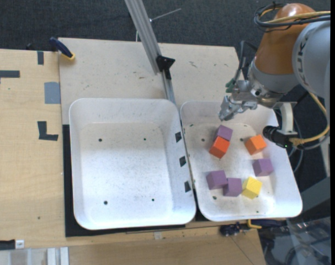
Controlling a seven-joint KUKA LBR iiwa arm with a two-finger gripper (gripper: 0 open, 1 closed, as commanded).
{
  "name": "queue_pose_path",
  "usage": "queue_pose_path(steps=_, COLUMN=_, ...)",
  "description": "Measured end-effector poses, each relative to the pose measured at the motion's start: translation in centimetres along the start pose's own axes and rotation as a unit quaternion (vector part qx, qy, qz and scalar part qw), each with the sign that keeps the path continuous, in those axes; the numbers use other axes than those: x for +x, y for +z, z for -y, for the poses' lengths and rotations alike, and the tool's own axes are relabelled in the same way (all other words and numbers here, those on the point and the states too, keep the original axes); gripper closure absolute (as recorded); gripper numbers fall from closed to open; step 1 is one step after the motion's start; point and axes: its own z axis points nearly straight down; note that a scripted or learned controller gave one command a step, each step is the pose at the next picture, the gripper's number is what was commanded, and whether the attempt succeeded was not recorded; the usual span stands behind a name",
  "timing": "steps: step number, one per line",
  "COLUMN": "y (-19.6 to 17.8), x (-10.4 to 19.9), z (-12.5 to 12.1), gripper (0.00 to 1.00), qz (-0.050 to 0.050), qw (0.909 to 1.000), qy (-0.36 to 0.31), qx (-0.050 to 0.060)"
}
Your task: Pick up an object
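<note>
Your gripper (229, 112) hangs over the far end of the right bin (283, 200), just above the purple cube (224, 132) that sits against the red cube (219, 147). Whether it is wide or narrow you cannot tell from this slant: the tip is a small grey blur against the white, and nothing is seen held in it.

All six blocks lie in that right bin. The purple and red pair is nearest the gripper. An orange cube (255, 143) sits to their right, near the rim. A small purple cube (262, 166) lies below that. At the near end two purple blocks (224, 183) touch each other, and a yellow cube (252, 187) rests just beside them. The left bin (90, 203) holds none of them.

Watch these risks if you go down from here:

- The purple and red cubes touch, so one side of the gripper will likely have no gap to enter. It may land on top of a block, or shove the pair along the floor instead of closing round one
- Both cubes sit turned at an angle to the bin walls. A gripper not lined up with their faces would pinch across corners and the cube could twist out
- The gripper is close to the bin's far wall, so a slightly short descent point could strike the rim
- The orange cube stands apart from the others and looks like the safer pick, though it is near the right rim
</note>
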Motion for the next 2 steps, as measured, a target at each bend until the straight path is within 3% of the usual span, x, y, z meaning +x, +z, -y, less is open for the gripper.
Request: queue_pose_path(steps=2, y=0.0, x=10.4, z=4.0, gripper=1.0, qz=0.0, qw=1.0, qy=-0.001, qx=0.001)
